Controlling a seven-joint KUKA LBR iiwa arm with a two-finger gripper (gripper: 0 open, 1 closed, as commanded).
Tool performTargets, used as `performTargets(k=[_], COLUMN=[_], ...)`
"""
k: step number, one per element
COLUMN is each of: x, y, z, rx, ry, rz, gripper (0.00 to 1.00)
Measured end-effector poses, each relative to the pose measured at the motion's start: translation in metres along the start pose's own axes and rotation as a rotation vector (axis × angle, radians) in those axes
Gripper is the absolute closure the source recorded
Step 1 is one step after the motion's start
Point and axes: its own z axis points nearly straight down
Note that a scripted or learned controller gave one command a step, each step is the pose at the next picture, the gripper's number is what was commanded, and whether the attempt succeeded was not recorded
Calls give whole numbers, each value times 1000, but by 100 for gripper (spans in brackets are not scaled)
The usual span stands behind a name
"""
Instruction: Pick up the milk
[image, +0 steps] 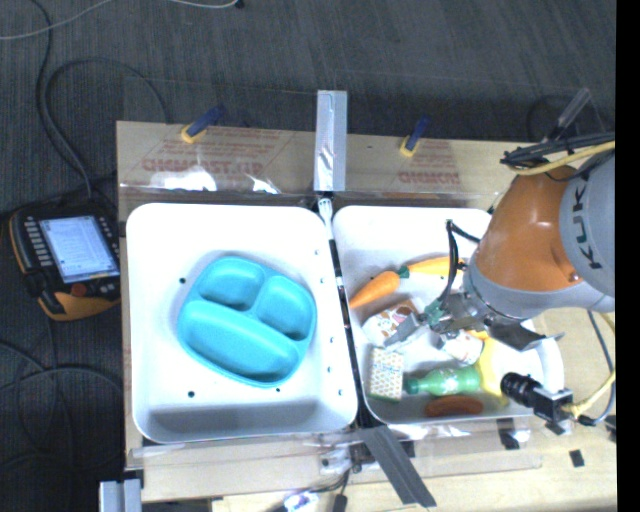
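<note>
Two shallow white bins sit side by side on the counter (470, 160). Nearest the camera, along the front wall of the right bin (345, 290), lie a dark red sausage-shaped toy (453, 406), a green bottle (441, 381) on its side just behind it, and a small speckled packet (387, 372) to the bottle's left. A yellow piece (490, 366) shows at the bottle's right end. Further back, near the bin's middle, the milk (392, 323), a small white carton with a red-brown print, lies beside the orange carrot (377, 288), which points toward the divider. A yellow banana-like toy (432, 266) lies behind the carrot. The tool (455, 330) hangs low over the right bin, just right of the milk, above a white object (466, 346); whether it is spread or pressed together I cannot tell. The arm's orange band (530, 235) rises behind it. In the left bin (160, 230) rests a blue divided tray (248, 317). At far left, off the counter, lies a teach pendant (68, 252).
</note>
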Motion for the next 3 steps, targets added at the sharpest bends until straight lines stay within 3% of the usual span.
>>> performTargets(k=[1, 2, 3], x=[-50, -48, -47], y=[36, 40, 37], z=[67, 52, 57], rx=[-28, -38, -26], ry=[-5, -2, 1], rz=[26, 23, 22], gripper=[0, 100, 0])
